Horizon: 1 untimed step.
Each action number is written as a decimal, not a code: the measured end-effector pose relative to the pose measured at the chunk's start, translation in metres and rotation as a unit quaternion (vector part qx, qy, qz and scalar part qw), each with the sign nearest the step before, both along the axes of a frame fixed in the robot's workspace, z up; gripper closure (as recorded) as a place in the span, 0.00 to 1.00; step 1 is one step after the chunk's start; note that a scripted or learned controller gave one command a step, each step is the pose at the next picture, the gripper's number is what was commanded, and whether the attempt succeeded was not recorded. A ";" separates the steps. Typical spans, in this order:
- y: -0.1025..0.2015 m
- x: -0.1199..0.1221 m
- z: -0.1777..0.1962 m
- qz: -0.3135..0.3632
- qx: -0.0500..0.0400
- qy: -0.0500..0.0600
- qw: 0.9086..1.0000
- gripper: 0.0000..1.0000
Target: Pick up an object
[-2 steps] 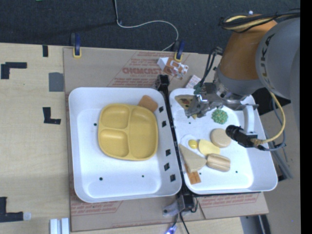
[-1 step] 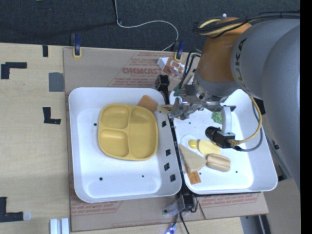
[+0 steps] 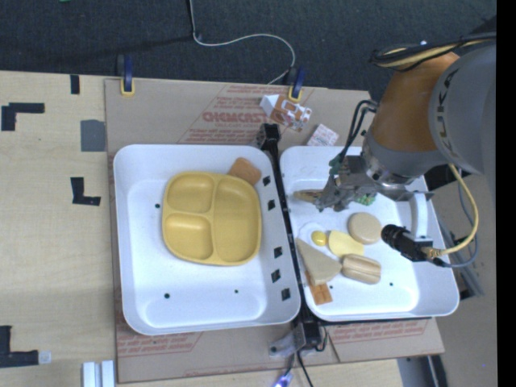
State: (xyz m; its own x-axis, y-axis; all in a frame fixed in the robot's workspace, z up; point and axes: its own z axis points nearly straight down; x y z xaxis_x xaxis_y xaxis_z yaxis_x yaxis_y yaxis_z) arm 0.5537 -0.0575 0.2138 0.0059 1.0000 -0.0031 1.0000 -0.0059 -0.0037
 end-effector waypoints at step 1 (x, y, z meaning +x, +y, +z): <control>0.004 0.001 0.000 0.003 0.001 -0.001 1.000 0.00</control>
State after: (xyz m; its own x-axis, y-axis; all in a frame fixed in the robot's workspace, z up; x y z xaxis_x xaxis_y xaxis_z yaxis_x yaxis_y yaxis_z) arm 0.5548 -0.0532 0.2138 -0.0003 1.0000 -0.0006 1.0000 0.0003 -0.0024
